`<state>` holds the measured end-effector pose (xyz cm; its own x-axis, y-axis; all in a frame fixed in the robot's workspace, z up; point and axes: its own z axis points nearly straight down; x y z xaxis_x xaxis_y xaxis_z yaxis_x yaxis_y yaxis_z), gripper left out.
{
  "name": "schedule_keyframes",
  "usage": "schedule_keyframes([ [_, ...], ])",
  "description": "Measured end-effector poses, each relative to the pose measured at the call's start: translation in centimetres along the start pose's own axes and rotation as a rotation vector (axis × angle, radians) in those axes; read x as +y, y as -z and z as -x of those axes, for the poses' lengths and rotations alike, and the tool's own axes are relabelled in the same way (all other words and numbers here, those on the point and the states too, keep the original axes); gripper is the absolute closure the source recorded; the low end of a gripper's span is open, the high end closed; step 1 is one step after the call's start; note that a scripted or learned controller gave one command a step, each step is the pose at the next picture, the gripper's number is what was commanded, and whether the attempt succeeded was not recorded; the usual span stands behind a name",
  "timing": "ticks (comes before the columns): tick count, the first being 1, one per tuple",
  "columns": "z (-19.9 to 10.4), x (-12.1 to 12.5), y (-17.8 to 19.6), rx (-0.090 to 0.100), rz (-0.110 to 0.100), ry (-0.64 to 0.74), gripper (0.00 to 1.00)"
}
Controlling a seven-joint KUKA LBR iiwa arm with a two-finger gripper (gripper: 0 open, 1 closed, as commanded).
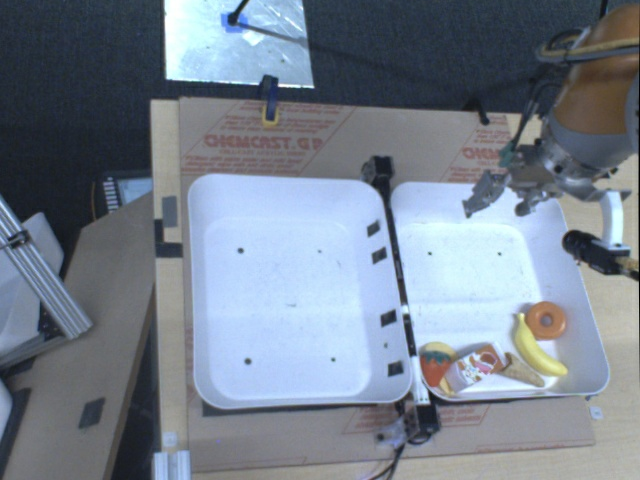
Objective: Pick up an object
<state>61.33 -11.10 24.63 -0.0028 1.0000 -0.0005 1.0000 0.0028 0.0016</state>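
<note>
Hovering over the far right corner of the right bin [560,258], my hand [505,197] has its two fingers spread apart with nothing between them. Every object I could pick lies well apart from it along the bin's near edge: a banana [536,346] with an orange ring-shaped toy [546,319] just beside its upper end, then a small cone-shaped piece [517,371], a red-and-white packet [473,368] and an orange-red round fruit [435,360] in the near left corner. To the left, the other white bin [290,288] sits beside it on the worktop [300,138].
</note>
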Motion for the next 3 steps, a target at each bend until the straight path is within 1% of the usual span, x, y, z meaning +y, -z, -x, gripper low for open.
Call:
schedule_keyframes([
  [1, -4.1, 0.2, 15.7, -0.001, 0.019, 0.007, 0.00],
  [2, -5.6, -10.3, 29.6, 0.001, 0.018, 0.004, 0.00],
  [3, -10.6, -12.7, 29.0, 0.002, 0.003, 0.007, 0.00],
])
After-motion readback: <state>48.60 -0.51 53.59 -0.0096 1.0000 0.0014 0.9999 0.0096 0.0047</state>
